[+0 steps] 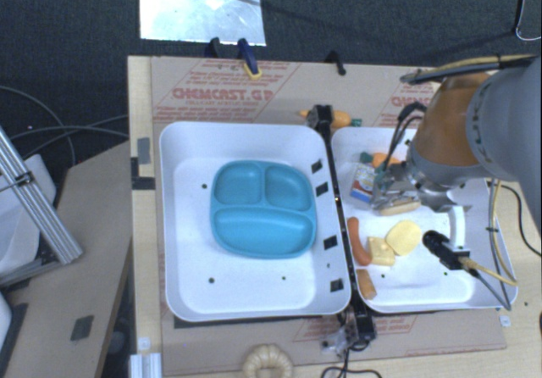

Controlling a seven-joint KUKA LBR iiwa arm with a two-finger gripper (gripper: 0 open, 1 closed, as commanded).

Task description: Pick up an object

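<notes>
We see the pincer point(391, 196) low in the right bin point(423, 296) – jaw state unclear; yellow toy piece point(404, 237) looks light, stiff – pinch its edges.

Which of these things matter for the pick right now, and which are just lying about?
Job in hand:
- tool, low in the right bin
- yellow piece
- orange sausage-shaped piece
- blue-and-white item beside the tool

Lying about:
- blue divided plate in the left bin
- blue clamp on the board
</notes>
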